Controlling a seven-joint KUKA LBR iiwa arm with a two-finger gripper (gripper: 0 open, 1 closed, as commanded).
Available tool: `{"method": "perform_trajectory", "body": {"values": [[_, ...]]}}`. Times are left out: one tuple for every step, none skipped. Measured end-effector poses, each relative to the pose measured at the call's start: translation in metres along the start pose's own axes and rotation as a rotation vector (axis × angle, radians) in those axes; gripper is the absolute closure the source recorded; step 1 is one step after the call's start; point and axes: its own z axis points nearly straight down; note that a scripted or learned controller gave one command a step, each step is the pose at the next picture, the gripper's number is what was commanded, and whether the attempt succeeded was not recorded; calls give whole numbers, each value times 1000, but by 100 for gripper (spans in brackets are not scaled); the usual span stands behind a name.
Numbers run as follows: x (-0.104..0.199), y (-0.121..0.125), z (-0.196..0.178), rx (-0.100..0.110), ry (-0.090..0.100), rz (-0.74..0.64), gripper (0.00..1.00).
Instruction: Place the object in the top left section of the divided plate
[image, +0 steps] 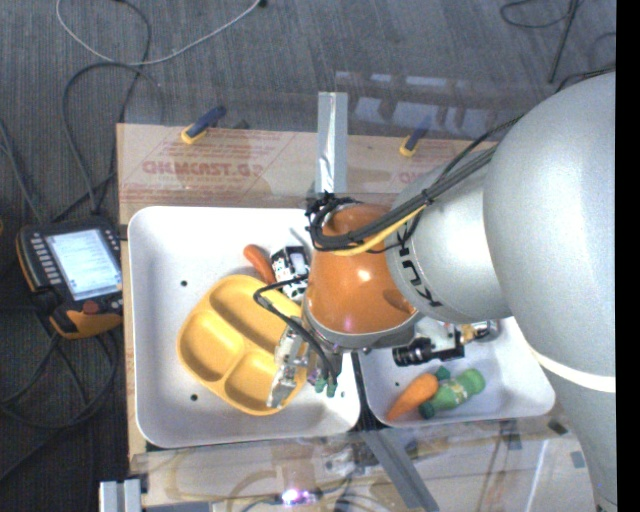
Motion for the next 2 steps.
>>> {"method": "perform_trajectory", "body": {"values": [[-84,50,8,8,7,-317,0],[-93,54,-7,-7,-33,-315,100]]}}
